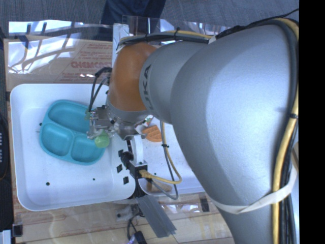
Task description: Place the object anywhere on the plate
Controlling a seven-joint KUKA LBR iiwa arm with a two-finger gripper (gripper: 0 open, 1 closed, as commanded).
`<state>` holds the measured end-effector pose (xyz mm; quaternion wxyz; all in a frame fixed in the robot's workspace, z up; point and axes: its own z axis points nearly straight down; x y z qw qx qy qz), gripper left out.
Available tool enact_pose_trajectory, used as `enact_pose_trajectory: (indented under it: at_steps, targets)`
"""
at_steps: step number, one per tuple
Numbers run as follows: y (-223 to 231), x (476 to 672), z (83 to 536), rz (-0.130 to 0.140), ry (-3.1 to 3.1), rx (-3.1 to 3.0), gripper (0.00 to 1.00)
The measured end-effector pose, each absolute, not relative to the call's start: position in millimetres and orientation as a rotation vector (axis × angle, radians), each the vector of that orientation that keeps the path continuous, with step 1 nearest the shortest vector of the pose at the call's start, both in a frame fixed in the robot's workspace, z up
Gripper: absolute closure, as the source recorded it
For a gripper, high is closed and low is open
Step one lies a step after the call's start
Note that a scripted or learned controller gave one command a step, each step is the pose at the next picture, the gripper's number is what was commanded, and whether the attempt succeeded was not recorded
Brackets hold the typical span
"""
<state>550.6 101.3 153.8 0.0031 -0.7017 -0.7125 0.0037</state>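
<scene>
One small green ball [102, 141] sits right at the tip of the gripper [97, 134], at the right-hand edge of the blue plate [58, 136]. It seems pinched between the fingers, though the wrist hides too much of them to tell how they are set. The plate's nearer lower-right section lies just beside and below the ball, toward the left of the view, so a release here would likely land on the rim or just inside. An orange object [152, 132] lies in the next bin [189, 184] behind the arm. The plate rests in the left white bin [30, 197].
</scene>
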Motion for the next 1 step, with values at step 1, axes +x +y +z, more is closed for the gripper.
enact_pose_trajectory:
  at_steps: [1]
  targets:
    - [98.9,551.6,154.9,0.009,-2.231,-2.207,0.00]
